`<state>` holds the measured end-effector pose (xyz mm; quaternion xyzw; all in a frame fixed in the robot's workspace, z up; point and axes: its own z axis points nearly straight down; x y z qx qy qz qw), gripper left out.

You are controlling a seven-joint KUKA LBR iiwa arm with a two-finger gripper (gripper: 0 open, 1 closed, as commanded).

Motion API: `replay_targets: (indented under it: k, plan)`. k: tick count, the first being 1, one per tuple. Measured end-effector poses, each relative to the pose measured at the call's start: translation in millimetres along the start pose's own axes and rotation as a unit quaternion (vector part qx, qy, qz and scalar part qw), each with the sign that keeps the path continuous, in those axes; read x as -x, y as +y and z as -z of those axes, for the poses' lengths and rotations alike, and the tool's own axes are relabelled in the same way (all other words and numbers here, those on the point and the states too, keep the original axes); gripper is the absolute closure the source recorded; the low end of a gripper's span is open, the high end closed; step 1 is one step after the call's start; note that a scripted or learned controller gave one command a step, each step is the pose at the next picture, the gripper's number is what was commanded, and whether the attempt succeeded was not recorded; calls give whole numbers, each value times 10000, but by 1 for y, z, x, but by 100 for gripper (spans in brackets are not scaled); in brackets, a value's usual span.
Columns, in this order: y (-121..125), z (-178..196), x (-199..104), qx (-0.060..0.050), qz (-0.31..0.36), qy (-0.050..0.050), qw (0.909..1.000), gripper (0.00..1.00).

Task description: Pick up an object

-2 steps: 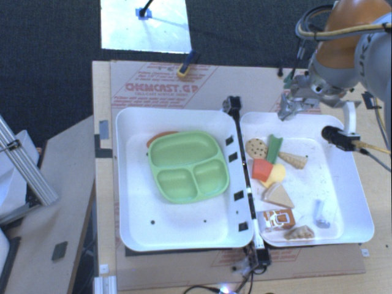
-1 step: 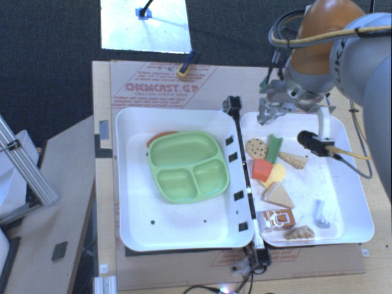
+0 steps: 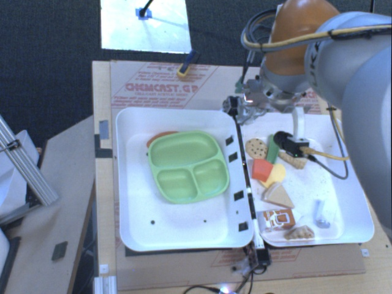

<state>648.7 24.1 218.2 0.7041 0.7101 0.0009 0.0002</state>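
Pincer (image 3: 240, 106) near cookie (image 3: 255, 147), red block (image 3: 262, 169), green tray (image 3: 187, 166) leftward

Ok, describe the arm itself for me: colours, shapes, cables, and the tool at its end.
The arm is made of thick, rounded, smooth grey segments. Above the wrist sits a glossy orange band, domed in shape. A bundle of yellowish and dark cables loops out beside that band. The tool is a compact cluster of silvery metal parts with dark fittings; finer detail is too blurred to tell.
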Motion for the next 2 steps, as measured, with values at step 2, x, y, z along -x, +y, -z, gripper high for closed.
replay_targets:
  k: [2]
  plan:
    - [1,1,20,0,-40,-7,10000,100]
